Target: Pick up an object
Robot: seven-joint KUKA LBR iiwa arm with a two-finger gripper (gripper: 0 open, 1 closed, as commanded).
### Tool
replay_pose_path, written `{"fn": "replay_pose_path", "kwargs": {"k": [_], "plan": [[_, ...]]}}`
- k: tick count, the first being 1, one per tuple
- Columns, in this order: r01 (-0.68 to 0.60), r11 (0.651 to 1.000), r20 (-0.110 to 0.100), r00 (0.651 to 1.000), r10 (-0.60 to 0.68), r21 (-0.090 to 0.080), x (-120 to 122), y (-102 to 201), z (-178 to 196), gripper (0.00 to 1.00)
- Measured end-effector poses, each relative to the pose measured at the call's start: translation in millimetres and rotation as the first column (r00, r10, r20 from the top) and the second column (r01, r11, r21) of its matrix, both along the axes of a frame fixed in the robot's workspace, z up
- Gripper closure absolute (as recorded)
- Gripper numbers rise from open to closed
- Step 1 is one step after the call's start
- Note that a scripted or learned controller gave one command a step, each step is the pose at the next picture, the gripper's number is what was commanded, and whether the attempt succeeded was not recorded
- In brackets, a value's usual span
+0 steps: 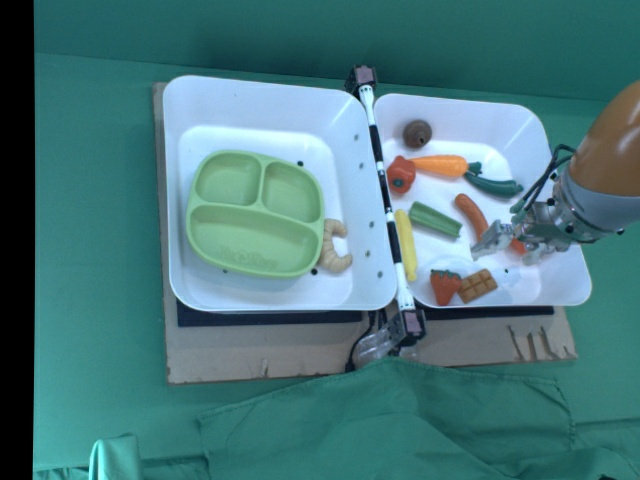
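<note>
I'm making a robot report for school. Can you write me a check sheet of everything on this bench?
Surface: green cloth under cardboard bearing two white bins, left bin and right bin.
Job's things: right bin holds toy carrot, sausage, strawberry, waffle, yellow corn.
Clutter: green divided plate and croissant in left bin.
Grippers: pincer low over right bin, holding nothing visible.
Cables: black wires by wrist.
Surroundings: crumpled green cloth in front.

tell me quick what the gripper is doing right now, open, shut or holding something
gripper: low in the right bin, beside the sausage; whether it is open, closed or holding anything cannot be told.
</note>
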State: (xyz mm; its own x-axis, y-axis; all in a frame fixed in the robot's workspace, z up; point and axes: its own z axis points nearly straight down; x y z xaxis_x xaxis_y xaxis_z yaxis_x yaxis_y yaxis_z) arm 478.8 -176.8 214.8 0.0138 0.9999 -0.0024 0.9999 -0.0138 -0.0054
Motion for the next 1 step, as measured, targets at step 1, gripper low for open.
{"fn": "replay_pose_path", "kwargs": {"k": [1], "plan": [[-0.006, 1.000, 0.014, 1.000, 0.006, -0.003, 4.8, 3.3, 15.2, 1.00]]}}
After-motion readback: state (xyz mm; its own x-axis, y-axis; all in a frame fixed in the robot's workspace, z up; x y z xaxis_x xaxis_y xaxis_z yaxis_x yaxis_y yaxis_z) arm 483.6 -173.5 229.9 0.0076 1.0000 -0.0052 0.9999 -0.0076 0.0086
